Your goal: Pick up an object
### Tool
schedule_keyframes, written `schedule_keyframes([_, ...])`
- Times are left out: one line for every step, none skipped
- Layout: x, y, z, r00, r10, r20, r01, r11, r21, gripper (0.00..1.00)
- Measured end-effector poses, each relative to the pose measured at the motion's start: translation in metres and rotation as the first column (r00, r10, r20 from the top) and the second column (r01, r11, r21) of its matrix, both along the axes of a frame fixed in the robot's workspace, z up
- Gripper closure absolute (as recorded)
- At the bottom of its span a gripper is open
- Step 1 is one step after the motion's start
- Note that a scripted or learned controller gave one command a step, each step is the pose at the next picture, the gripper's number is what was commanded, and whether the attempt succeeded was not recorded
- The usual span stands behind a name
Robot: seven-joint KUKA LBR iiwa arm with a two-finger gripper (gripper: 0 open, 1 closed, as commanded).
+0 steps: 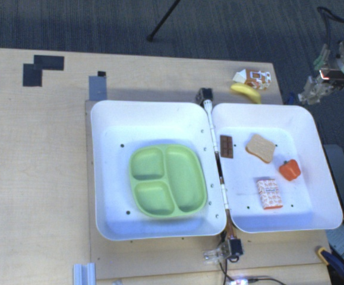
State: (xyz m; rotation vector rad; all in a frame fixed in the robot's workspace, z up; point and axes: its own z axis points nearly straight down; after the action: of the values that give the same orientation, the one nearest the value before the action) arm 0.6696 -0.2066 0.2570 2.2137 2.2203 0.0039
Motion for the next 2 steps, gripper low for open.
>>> schedule_keyframes([-0.028,0.101,-0.01,1.0,0.004,-0.004,-0.004,1.0,0.004,1.0])
schedule_keyframes([-0.001,0.026,-0.04,1.0,0.0,-0.004,0.0,1.0,0.001,1.0])
